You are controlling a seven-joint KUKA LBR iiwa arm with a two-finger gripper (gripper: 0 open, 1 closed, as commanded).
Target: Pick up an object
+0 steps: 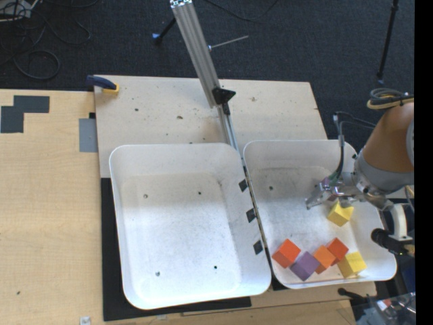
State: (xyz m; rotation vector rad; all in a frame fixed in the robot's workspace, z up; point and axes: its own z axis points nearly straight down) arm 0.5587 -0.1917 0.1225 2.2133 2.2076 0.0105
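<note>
A dark carpeted floor with loose cables surrounds a pale wooden bench (47, 202), on which a lighter board carries two shallow white bins side by side. A slanted aluminium strut (200, 53) rises from the board behind them.

The left bin (135, 175) is the wider of the two and has only dark specks on its floor. The right bin (284, 161) holds all the loose pieces. Over its right side the arm (389, 147) reaches in, orange band above grey wrist, and ends in the gripper (331, 193).

The relation that matters: a yellow cube (340, 213) sits just below and slightly right of the gripper, touching it or very nearly so (the view is too small to tell whether the cube is lifted off the bin floor or resting on it). It seems tilted, one corner pointing down. Whether the gripper has any grip on it cannot be read from here.

Well apart from that, along the bin's near edge, lies a cluster: a red-orange block (287, 252), a purple block (304, 265), an orange block (325, 256) with a second red one (337, 248) just behind it, and a yellow block (352, 264) at the right end, all close together.

My judgement is that the yellow cube under the tool is the target, and the pick is not yet proven.
</note>
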